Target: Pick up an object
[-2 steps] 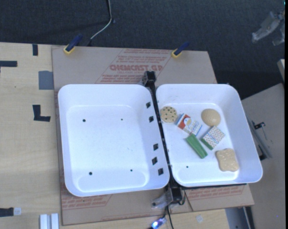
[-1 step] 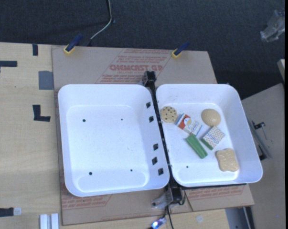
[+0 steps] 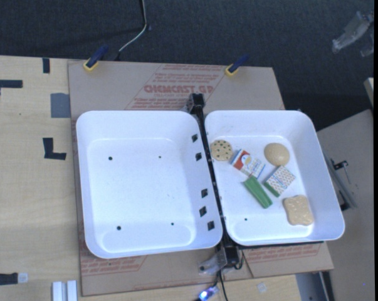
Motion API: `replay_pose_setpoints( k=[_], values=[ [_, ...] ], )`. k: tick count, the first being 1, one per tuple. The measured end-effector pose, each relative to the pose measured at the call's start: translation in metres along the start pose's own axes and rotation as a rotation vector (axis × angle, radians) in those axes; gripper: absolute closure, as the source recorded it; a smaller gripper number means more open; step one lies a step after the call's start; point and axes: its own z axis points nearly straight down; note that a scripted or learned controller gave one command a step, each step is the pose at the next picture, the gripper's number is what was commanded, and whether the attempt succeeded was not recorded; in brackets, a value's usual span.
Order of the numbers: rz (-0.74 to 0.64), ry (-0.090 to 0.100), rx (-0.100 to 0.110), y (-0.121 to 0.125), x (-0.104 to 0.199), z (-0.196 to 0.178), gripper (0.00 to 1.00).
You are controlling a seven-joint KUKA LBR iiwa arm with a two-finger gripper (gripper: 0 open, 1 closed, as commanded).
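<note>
The right bin holds several small objects. A round speckled cookie lies near its left wall. Beside it is a red and white packet. A tan round piece sits further right. A green bar lies slanted in the middle, touching a pale patterned square. A tan toast-like piece rests near the bin's front right corner.
The left bin adjoins the right one along a black-clipped divider. Both stand on a brown board with yellow and blue clamps at its back edge. A blurred pale grey shape hangs at the top right.
</note>
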Motion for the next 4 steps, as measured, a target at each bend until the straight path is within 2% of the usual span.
replay_pose_setpoints(
  k=[1,2,3,4],
  values=[
    [-0.002,-0.002,-0.002,0.001,0.001,-0.010,1.00],
    [-0.002,-0.002,0.000,0.001,0.001,-0.010,0.00],
    [-0.004,-0.004,-0.002,0.002,0.003,-0.020,1.00],
    [-0.004,-0.003,-0.001,0.002,0.003,-0.020,0.00]
  ],
)
